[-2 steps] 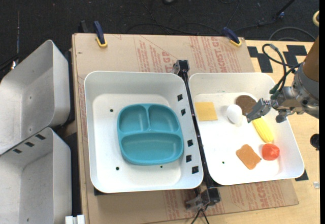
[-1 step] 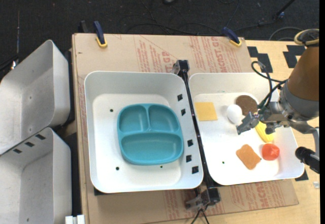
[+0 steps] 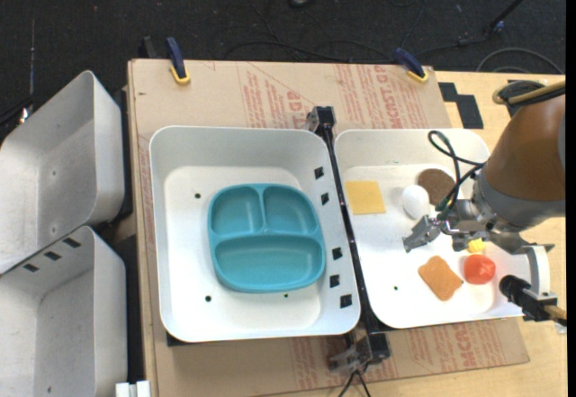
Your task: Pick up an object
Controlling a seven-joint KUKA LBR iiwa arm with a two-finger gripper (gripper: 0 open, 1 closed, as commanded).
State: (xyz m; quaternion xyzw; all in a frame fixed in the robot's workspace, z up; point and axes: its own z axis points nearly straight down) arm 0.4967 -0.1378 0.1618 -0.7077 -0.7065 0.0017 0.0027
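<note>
The right bin [image 3: 387,152] holds several food items. A yellow square slice [image 3: 365,197] lies at its left, with a white egg [image 3: 415,201] and a brown round piece [image 3: 436,181] further right. An orange-brown bread-like piece [image 3: 440,278] and a red tomato-like ball [image 3: 479,270] lie near the front. My gripper [image 3: 423,233] hangs low over the bin's middle, just below the egg and above the bread-like piece. Nothing shows held in it. A small yellow bit [image 3: 475,246] peeks out by the wrist.
The left bin [image 3: 171,206] holds a teal divided plate [image 3: 266,238]. A black divider [image 3: 337,206] runs between the bins. The arm's orange band [image 3: 535,148] looms over the right bin's right side. Grey-white trays [image 3: 54,170] stand off the bench's left.
</note>
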